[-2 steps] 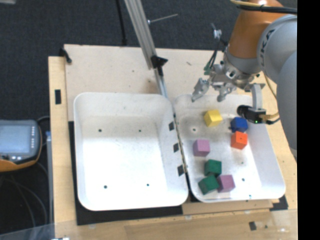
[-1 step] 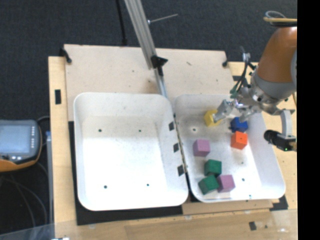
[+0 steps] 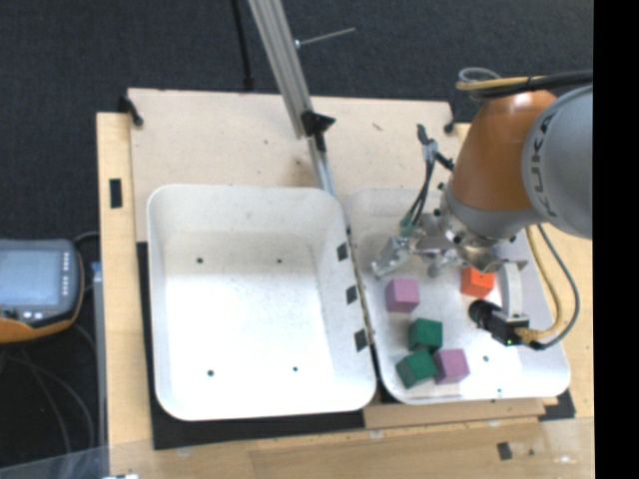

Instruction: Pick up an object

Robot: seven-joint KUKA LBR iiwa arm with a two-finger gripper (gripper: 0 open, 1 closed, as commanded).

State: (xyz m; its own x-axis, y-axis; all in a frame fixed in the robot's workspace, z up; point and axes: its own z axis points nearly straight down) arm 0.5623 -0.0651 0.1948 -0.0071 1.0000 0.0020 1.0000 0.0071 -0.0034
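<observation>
In the right bin (image 3: pixel 539 372) lie several small blocks: a purple block (image 3: pixel 403 293) near the middle, a green block (image 3: pixel 426 333) below it, another green block (image 3: pixel 415 369) beside a second purple block (image 3: pixel 451 365) near the front, and an orange block (image 3: pixel 477 281) to the right. My gripper (image 3: pixel 431 250) hangs low over the bin's back half, just above and to the right of the upper purple block and left of the orange one. The wrist hides how its fingers stand. Nothing is visibly held.
The left bin (image 3: pixel 250 297) stands beside the right one, their walls meeting near the centre. A slanted aluminium rail (image 3: pixel 285 58) rises from the bench behind the bins. A pendant device (image 3: pixel 35 287) sits off the bench at far left. Cables (image 3: pixel 554 297) loop by the wrist.
</observation>
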